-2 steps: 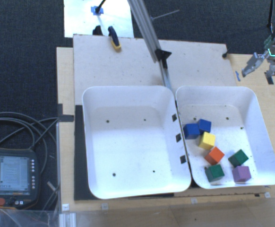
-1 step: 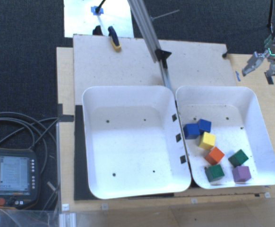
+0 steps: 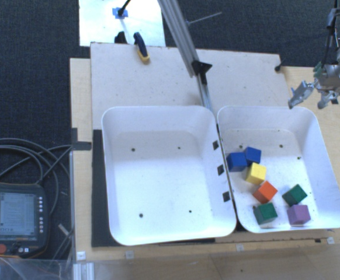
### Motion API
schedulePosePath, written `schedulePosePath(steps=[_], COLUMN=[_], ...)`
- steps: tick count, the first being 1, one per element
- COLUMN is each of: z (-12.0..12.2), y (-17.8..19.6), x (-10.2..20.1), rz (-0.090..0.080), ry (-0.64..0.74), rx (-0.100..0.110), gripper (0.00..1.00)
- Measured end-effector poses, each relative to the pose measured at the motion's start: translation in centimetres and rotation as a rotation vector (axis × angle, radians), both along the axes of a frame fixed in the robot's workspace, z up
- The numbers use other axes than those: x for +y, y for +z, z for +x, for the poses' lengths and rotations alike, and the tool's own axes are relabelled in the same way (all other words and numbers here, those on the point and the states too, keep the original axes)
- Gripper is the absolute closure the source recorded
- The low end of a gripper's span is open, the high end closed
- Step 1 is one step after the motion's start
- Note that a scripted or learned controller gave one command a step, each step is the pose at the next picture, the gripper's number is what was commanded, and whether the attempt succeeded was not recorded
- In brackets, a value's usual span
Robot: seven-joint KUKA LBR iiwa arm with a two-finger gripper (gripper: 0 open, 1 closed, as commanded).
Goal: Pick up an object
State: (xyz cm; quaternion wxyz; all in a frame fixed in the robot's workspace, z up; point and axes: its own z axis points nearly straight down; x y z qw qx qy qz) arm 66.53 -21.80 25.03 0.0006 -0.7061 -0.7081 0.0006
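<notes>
1. Camera view: the gripper (image 3: 311, 95) hung over the right bin's (image 3: 321, 134) far right corner, its fingers spread apart with nothing between them
2. The cubes sat clustered in that bin's near half: blue cube (image 3: 236, 161) beside a second blue one (image 3: 253, 154), yellow cube (image 3: 255, 173), orange cube (image 3: 266, 192), two green, one purple
3. Everything lay down-left of the gripper, well apart from it; the blue pair looked nearest, so the reach would go that way
</notes>
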Motion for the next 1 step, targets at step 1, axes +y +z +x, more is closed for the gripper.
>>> schedulePosePath(steps=[1], z=[-0.49], y=[-6.13], x=[0.11], rz=[0.0], ry=[0.0], rx=[0.001], gripper=[0.0])
